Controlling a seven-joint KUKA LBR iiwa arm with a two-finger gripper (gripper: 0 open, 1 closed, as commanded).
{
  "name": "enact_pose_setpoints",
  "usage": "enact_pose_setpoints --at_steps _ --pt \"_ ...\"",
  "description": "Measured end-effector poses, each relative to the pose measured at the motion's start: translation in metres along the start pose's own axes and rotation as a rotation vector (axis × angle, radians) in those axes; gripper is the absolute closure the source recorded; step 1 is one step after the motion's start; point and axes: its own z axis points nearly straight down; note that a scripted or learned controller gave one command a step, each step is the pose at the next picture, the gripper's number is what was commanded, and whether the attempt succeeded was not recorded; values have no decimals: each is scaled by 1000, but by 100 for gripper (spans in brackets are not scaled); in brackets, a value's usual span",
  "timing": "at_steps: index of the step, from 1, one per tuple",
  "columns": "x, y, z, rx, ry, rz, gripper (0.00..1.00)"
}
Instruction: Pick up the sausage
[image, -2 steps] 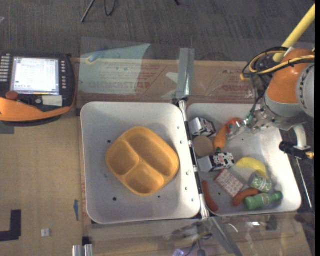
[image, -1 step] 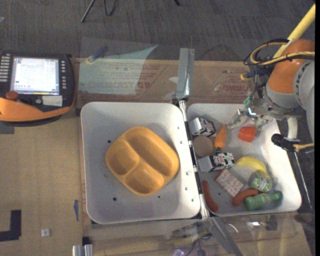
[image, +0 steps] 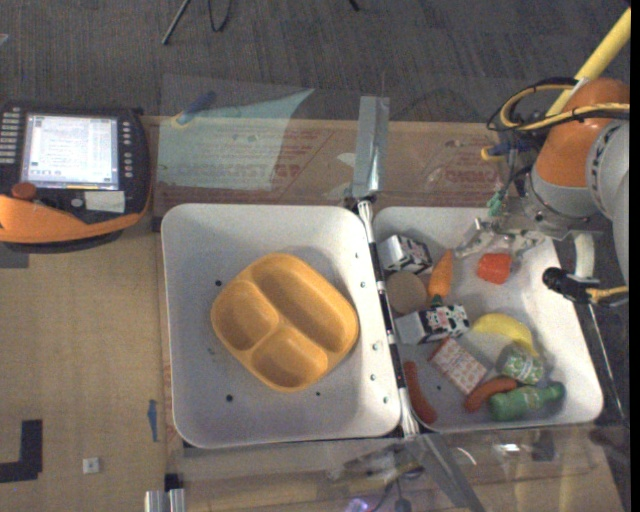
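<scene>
**Sausage at near-left of right bin, gripper up at the far side**

Landmark is the right bin; everything below is placed against it.

- Near edge: sausage, dark red, lies along the bin's left wall at the near-left corner. A second reddish sausage-like piece sits near-centre, touching a green bottle at the near-right.
- Just beyond those: patterned flat packet beside the sausage, a green-grey can, a yellow banana.
- Mid-left: cow-print carton, round brown disc, carrot, small silver item (can't tell what it is).
- Far side: red block, with the gripper right over it, fingers spread, nothing visibly between them. Well apart from the sausage.
- Left of the landmark: left bin, holding one yellow divided tray, three compartments.

Count: 2 bins, 1 tray, 11 loose items in the right bin.
</scene>
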Motion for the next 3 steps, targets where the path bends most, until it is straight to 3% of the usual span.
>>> enact_pose_setpoints --at_steps 1,2,3 --pt "-1 3 -12 -15 -12 -4 100" --pt "1 3 -11 -13 -7 -5 0" --pt "1 3 -11 -13 -7 -5 0"
